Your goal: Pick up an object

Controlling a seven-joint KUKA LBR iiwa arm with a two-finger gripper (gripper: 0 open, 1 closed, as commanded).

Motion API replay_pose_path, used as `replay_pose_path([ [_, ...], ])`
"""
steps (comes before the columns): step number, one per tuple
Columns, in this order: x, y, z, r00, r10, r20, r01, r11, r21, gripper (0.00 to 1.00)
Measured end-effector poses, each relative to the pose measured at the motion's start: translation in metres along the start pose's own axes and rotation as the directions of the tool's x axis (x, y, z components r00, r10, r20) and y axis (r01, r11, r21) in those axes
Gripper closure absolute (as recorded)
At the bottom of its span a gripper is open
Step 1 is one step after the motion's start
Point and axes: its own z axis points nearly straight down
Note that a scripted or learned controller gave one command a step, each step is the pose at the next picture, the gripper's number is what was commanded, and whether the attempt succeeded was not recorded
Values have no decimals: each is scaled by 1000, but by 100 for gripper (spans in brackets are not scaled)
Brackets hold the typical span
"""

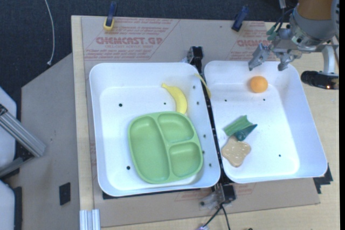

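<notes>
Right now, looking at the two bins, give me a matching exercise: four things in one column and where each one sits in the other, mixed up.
Things:
1. banana
2. orange ball
3. green divided plate
4. tan flat piece

Places:
A. right bin, far end, below the gripper
B. left bin, near half
C. right bin, near the green piece
D. left bin, just beyond the plate

Pairs: 1-D, 2-A, 3-B, 4-C

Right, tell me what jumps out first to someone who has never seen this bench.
The big green divided plate in the left bin draws the eye first, with a yellow banana just beyond it. In the right bin, a small orange ball sits near the far edge, right below the open gripper hovering over it.
</notes>
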Motion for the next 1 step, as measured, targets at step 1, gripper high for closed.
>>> replay_pose_path([
  [1,0,3,-9,1000,-2,2,3,1000,-14,0],
])
